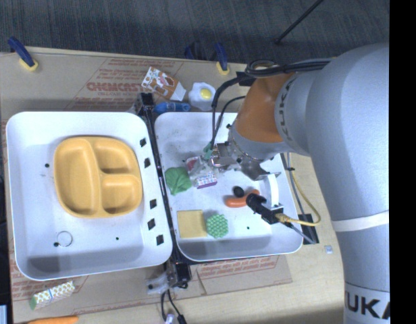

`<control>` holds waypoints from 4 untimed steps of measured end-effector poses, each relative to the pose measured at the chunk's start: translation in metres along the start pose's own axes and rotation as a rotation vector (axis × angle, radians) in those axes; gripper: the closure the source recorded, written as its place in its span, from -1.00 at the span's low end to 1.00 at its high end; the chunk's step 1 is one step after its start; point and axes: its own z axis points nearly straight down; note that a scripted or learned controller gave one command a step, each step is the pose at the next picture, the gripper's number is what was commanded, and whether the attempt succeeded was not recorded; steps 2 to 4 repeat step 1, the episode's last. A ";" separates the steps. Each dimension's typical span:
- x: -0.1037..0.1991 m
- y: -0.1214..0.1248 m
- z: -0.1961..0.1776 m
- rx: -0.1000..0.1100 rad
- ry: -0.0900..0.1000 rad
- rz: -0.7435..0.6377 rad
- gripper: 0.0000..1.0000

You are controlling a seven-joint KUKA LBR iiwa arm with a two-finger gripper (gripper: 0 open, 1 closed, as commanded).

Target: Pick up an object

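Observation:
My gripper reaches down into the right bin, near its middle. Directly under it lies a small pink-and-white patterned box, touching or nearly touching the gripper. A crumpled green item lies just left of the box. An orange carrot-like piece lies to the lower right of the gripper, with a small dark thing above it. A yellow square sponge and a green textured ball sit side by side near the bin's front wall.
The left bin holds a yellow divided tray. Behind the bins lie a snack packet, a blue item and a yellow-and-white item. A wrapped packet lies at the front left.

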 end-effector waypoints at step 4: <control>-0.038 -0.007 -0.106 -0.002 -0.001 -0.020 1.00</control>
